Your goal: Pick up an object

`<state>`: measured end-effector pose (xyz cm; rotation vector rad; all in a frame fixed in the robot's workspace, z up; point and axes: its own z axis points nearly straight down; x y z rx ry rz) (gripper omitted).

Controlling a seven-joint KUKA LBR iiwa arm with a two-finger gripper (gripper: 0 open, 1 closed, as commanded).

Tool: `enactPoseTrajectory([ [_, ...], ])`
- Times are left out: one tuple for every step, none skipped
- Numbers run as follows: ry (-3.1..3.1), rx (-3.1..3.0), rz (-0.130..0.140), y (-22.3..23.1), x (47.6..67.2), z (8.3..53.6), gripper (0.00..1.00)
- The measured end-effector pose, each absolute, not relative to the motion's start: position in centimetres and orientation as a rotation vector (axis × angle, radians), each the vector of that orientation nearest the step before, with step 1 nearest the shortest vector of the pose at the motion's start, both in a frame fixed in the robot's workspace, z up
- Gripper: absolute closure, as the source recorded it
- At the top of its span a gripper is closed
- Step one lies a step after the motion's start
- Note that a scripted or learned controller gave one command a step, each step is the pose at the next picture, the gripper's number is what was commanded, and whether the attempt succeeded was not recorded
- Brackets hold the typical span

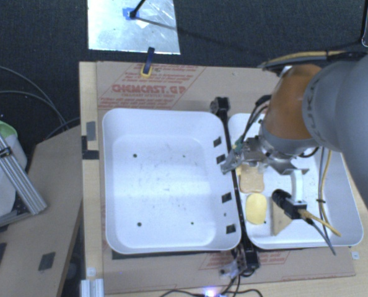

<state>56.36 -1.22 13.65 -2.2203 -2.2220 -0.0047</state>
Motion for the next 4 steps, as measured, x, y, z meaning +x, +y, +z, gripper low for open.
enactPoseTrajectory([
  [-2.242,-2.201,-0.017,13.6,48.5,24.3,0.0],
  [-2.221,-2.223,0.003,10.4,54.2,18.1,0.0],
  [-2.229,-2.216,-0.002,13.1,60.0,8.0,0.0],
  [-2.234,-2.208,-0.012,22.1,62.7,8.6,0.0],
])
